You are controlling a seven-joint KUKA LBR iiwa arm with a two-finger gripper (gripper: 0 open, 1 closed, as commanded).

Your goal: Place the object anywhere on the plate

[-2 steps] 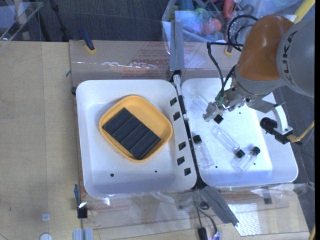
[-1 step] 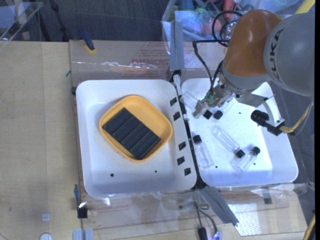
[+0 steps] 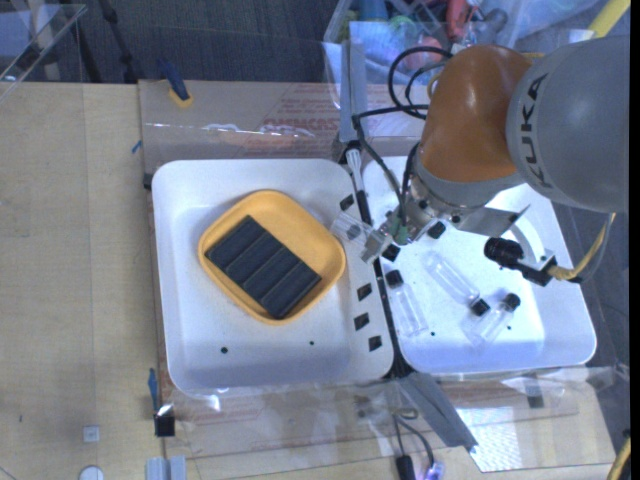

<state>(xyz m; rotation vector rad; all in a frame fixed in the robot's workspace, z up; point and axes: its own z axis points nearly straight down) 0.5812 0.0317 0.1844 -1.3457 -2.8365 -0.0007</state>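
In the left bin (image 3: pixel 180 268), left of middle in the frame, you had a yellow plate (image 3: pixel 272 256) with a dark ridged pad on it. Near the middle, your gripper (image 3: pixel 385 240) hung over the wall between the bins; I could not tell its state. Lower right, clear tubes (image 3: pixel 452 276) lay in the right bin (image 3: pixel 560 338).

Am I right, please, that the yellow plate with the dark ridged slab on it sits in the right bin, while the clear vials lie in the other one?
Not quite: the camera view shows the yellow plate, with the dark ridged slab on it, in the left bin, not the right. The clear vials lie in the right bin.
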